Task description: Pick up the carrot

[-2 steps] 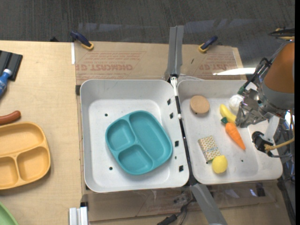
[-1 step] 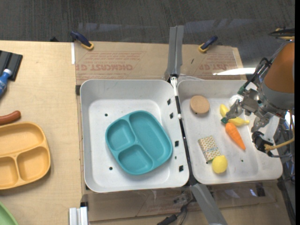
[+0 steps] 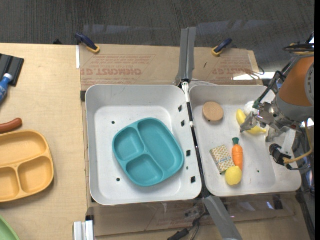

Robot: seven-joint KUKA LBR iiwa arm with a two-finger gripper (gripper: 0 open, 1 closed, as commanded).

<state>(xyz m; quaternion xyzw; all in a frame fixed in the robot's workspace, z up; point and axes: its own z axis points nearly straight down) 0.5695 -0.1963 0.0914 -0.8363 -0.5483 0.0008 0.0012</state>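
The carrot (image 3: 237,154), orange with a green top, lies in the right bin (image 3: 265,176), its green end pointing to the far side. It rests between a tan cracker block (image 3: 221,158) and a yellow lemon (image 3: 233,176). My gripper (image 3: 260,128) hangs to the upper right of the carrot, over a yellow banana (image 3: 243,117). Its fingers stand open, apart from the carrot, with nothing gripped between them.
A round tan cookie (image 3: 213,112) sits at the far left of the right bin. The left bin (image 3: 100,109) holds a teal divided plate (image 3: 147,150). An orange divided tray (image 3: 25,166) and a sausage (image 3: 10,125) lie on the bench at left.
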